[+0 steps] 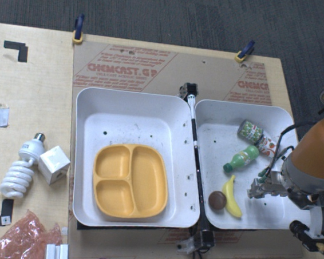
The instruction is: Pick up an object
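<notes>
The right white bin (216,134) holds a yellow banana (233,200), a brown round fruit (218,201) touching the banana's left side, a light green bottle (242,158) lying tilted, and a dark green can (251,131) near the back. My gripper (258,189) hangs low in this bin, just right of the banana and below the bottle, apart from both. The grey arm with its orange band (321,151) comes in over the bin's right wall. I see no object in the gripper.
The left white bin (124,102) holds a yellow divided plate (129,180). On the bench to the left lie a spiral light bulb (21,166), a white cube (54,163) and a pink mesh bag (24,235). A black divider (194,138) runs between the bins.
</notes>
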### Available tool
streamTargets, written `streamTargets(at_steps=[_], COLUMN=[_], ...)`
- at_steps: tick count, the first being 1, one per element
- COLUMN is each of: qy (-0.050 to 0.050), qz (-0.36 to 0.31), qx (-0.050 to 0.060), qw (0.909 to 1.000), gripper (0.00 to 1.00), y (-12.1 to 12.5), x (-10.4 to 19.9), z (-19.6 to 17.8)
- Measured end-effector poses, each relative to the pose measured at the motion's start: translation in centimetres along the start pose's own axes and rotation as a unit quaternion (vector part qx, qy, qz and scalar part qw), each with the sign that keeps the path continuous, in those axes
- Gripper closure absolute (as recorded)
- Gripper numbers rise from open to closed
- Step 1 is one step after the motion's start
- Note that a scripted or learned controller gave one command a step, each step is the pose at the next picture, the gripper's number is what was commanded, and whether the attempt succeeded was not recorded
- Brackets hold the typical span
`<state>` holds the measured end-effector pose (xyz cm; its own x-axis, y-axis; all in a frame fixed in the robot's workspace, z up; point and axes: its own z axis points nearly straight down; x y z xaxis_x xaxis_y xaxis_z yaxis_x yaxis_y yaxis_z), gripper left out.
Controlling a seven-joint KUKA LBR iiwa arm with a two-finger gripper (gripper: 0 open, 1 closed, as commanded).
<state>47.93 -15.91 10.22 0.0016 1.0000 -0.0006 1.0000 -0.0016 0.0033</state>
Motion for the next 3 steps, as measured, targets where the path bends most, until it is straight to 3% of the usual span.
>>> streamTargets(at_steps=[1,2,3], qy=[0.000,0.002,0.000], qz=[-0.001,-0.002,0.000], qx=[0.001,0.001,0.002], qw=[1.0000,1.0000,1.0000], gripper=[1.00,0.00,0.00], y=[3.9,3.9,-0.2], x=[-6.3,-6.0,-2.5], z=[0.0,0.0,1.0])
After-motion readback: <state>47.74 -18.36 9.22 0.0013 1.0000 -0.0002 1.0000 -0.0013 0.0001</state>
